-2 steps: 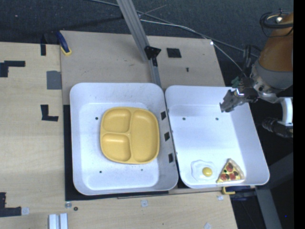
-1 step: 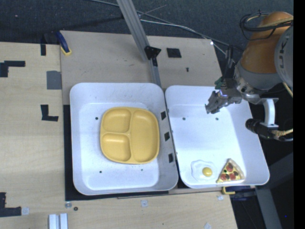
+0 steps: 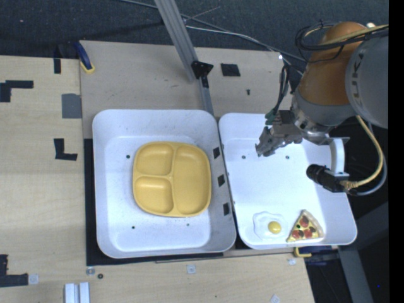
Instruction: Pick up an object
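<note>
While the arm [image 3: 338, 68] leans in from the right, its gripper [image 3: 268, 145] hangs over the back part of the right bin [image 3: 243, 169], nothing between its fingers; whether they are apart or together I cannot tell. Toward that bin's front edge lie a fried egg [image 3: 269, 225] and, just beside it, a pizza slice [image 3: 306, 227]. A yellow divided plate [image 3: 172, 178] sits mid-left bin [image 3: 113, 169] on the worktop [image 3: 38, 188].
</note>
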Controlling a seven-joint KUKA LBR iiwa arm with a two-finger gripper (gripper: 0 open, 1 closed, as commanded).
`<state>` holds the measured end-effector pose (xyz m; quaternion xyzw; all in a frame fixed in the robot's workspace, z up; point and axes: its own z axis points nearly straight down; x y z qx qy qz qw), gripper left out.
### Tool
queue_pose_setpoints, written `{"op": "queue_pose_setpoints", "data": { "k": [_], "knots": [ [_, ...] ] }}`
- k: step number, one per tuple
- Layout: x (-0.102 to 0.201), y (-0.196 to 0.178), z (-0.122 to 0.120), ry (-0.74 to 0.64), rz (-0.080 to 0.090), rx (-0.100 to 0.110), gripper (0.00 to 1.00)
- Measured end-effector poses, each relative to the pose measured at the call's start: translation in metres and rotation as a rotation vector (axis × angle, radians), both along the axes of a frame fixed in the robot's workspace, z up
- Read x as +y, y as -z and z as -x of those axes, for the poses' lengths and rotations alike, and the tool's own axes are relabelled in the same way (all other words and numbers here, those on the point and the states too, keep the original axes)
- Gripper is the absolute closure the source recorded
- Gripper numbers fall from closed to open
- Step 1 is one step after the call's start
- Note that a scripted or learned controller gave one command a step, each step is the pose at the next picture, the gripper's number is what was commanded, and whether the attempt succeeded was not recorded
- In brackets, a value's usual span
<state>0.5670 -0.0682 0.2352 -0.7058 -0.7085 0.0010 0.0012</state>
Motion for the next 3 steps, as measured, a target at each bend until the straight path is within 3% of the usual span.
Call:
{"op": "queue_pose_setpoints", "data": {
  "k": [2,3],
  "knots": [
    [0.101,0.016,0.006,0.000,0.000,0.000,1.00],
    [0.148,0.007,0.026,-0.003,-0.001,0.000,1.00]
  ]
}}
